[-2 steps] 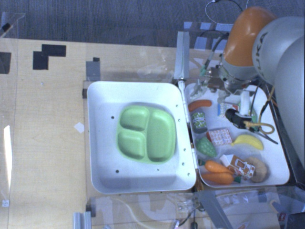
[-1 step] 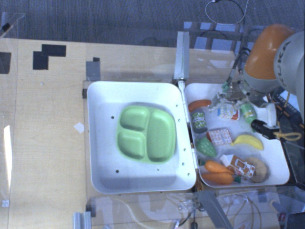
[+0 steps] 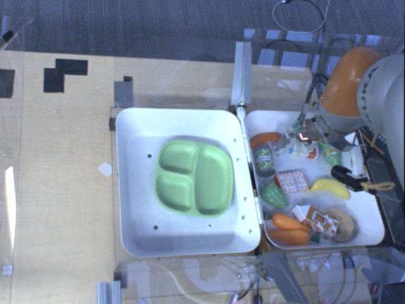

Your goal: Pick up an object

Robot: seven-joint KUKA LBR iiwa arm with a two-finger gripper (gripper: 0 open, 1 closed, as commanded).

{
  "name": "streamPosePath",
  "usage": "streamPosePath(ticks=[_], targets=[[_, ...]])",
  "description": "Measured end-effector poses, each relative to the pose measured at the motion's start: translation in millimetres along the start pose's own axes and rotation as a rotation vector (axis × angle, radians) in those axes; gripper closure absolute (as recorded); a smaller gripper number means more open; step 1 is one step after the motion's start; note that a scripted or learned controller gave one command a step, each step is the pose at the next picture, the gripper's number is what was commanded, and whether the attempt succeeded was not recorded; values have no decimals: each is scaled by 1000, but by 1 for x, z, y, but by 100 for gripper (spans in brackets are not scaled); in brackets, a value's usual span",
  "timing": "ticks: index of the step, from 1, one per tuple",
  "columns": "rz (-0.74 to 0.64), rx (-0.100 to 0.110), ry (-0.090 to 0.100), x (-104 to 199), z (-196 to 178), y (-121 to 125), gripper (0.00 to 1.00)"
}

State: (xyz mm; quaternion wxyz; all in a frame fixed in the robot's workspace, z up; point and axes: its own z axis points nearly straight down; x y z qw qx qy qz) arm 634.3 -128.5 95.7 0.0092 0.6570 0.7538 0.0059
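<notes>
No object is seen held. The pickable items are gathered in the right bin (image 3: 380,233). A crumpled white packet (image 3: 296,149) is placed at the bin's far side, directly below the gripper (image 3: 305,135); contact between them cannot be told. A red sausage (image 3: 266,138) is set near the far left corner, with a green can (image 3: 264,161) just in front of it. A checkered box (image 3: 292,181) is located mid-bin, beside a green vegetable (image 3: 274,196) on its left and a banana (image 3: 329,187) on its right. Along the near wall, a carrot (image 3: 291,221) is laid above an orange piece (image 3: 290,236), next to a small carton (image 3: 319,221) and a brown potato (image 3: 342,225), which are touching. The gripper is lowered over the bin's far part; whether it is open or closed cannot be told. The grey arm (image 3: 380,94) is entered from the right. In the left bin (image 3: 136,233), a green divided tray (image 3: 195,177) is seated centrally. Both bins are placed side by side on the bench (image 3: 57,189).
</notes>
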Motion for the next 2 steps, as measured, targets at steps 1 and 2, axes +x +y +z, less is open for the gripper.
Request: streamPosePath(ticks=[1, 2], targets=[[0, -13, -6, -2, -15, 4, 100], [126, 12, 6, 114, -142, 55, 100]])
